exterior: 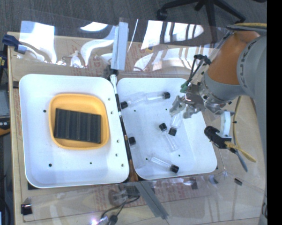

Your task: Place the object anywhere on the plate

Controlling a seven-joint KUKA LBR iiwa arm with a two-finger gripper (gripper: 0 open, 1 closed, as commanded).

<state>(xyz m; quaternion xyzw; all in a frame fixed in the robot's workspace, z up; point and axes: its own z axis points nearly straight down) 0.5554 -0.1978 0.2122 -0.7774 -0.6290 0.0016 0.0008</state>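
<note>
A yellow plate (99,106) lies in the left white bin (33,93), with a black ridged block (77,125) resting on it. Several clear vials with black caps are scattered in the right bin (202,161): one near the back (152,97), one in the middle (171,142), one near the front (160,162). My gripper (180,108) hangs over the right half of the right bin, just above the middle vials and far from the plate. Nothing can be made out between its fingers.
Loose black caps lie near the right bin's left wall (123,105) and lower down (131,140). A clear barrier panel (120,43) stands behind the bins. The arm's grey and orange body (234,64) covers the right bin's far right corner.
</note>
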